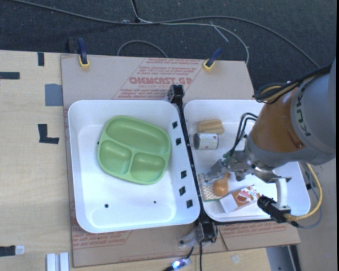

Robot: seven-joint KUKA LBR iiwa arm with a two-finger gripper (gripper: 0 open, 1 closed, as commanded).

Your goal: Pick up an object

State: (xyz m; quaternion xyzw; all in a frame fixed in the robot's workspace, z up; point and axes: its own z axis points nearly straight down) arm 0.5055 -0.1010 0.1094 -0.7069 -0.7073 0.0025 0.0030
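Note:
My gripper is low in the right bin, near its left wall. Just below it, touching or nearly touching, lies a small orange round object on a patterned flat piece. A red and white packet lies to the right of the orange object. Farther back are a silver can on its side and a tan block. Nothing is visibly lifted off the bin floor.
The left bin holds a green divided plate toward its back. A black divider with clips runs between the bins. The arm's orange band and grey body cover the right bin's right half. Cables trail by the front right corner.

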